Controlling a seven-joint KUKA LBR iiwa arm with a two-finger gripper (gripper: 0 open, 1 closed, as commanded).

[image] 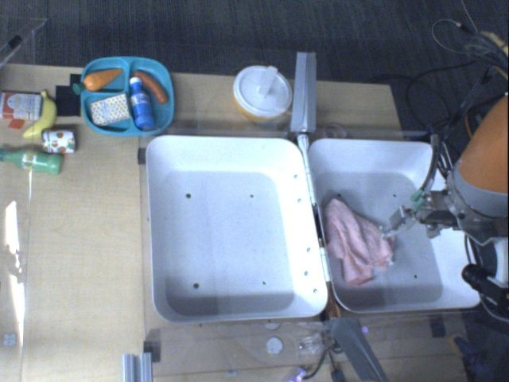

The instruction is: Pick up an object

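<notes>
Pink cloth [356,241] | lies crumpled in right bin [398,293], left half, against the divider side | long axis runs 11 to 5 o'clock, narrow end toward 11 | gripper [395,224] at cloth's 3 o'clock edge, tips at the fabric | finger state: cannot tell | left bin [231,293] at cloth's 9 o'clock

A pale wooden bench top [79,253] carries two shallow white plastic bins, the left bin [227,305] and the right bin [374,153], set edge to edge. Beyond the bench's far edge lies dark grey carpeted floor [199,14] (black cables [469,46] trail across it at the far right). A bright glare patch [12,237] falls on the bench left of the bins.
</notes>
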